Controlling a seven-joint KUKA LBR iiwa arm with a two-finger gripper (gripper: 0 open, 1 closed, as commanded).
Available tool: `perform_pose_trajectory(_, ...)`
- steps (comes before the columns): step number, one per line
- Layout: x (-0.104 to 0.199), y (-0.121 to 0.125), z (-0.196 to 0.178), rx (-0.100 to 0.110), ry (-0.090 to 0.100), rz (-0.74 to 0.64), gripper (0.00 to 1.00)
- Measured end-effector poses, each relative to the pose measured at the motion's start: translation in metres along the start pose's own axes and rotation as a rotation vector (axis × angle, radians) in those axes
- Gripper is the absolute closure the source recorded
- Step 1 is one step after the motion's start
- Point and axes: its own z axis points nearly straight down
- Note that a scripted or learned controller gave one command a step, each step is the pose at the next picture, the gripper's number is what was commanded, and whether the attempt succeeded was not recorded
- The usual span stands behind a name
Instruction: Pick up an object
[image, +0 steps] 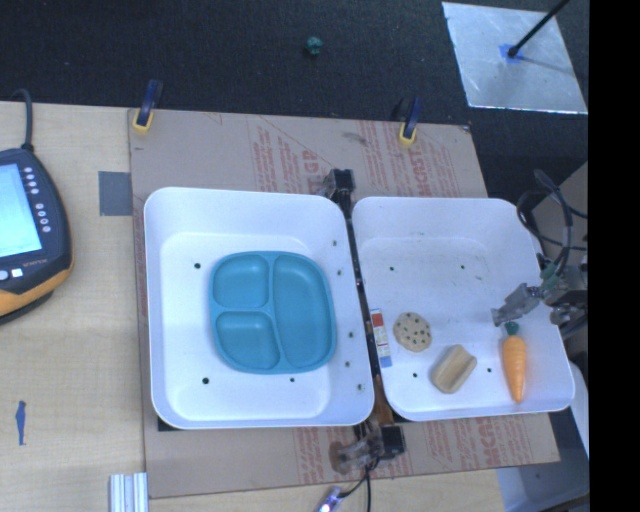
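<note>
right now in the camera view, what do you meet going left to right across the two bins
blue plate → cookie → bread piece → carrot, with the gripper just above the carrot's top

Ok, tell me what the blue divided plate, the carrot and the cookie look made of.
Blue divided plate: likely moulded plastic, matte, uniform colour with soft rounded compartment edges.
Carrot: probably a plastic toy, smooth, evenly bright orange with a green stub.
Cookie: looks like a toy replica, tan with dark specks; plastic or foam, too small to tell.
</note>
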Motion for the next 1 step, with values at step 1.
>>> perform_pose_trajectory(1,-0.0164,-0.003,0.1226,-0.003,-0.002,-0.002,0.0)
